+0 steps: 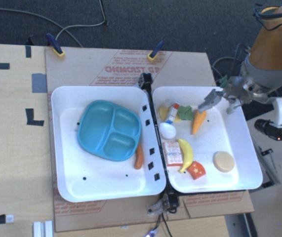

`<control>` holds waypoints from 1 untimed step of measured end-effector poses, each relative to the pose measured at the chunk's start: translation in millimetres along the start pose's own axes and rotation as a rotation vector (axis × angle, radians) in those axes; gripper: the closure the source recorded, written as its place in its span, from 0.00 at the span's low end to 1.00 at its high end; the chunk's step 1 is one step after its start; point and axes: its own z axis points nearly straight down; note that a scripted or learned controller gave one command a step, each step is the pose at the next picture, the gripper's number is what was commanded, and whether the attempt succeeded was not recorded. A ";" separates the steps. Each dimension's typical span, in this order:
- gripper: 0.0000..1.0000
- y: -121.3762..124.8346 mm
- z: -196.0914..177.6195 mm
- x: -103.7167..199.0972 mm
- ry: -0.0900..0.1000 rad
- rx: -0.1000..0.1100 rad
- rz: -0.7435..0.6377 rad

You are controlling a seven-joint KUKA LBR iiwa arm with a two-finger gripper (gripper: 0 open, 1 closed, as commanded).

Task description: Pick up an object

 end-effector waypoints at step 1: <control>0.00 10.8 90.6 14.1 0.001 0.002 0.000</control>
